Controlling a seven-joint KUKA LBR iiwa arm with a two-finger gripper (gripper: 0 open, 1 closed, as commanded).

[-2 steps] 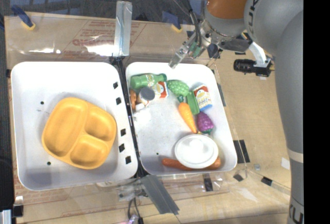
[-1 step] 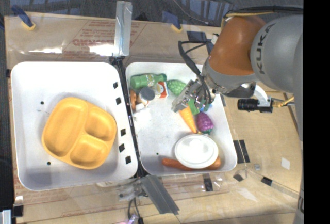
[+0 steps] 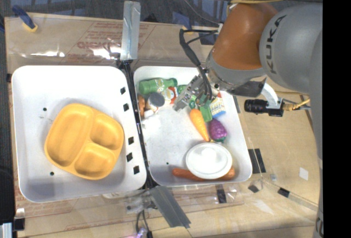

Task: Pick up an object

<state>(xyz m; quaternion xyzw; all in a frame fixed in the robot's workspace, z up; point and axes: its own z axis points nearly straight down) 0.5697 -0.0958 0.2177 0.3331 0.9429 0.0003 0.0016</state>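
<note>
- Two white bins sit side by side on the bench; the left bin [image 3: 33, 83] holds a yellow divided plate [image 3: 83, 140].
- The right bin [image 3: 164, 146] holds a green bottle [image 3: 156, 86], carrot [image 3: 199, 124], purple vegetable [image 3: 218, 130] and white bowl [image 3: 208, 160].
- The gripper [image 3: 186, 98] hangs beside the bottle, just above the carrot; whether its jaws are apart or together cannot be told.

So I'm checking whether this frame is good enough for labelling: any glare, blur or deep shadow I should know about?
Camera view: lighting is even and shadows soft; the white lid is nearly blown out against the right bin, mild glare lies on the taped plastic sheet, the yellow tray is sharp, and the gripper is slightly soft amid the clutter.
</note>
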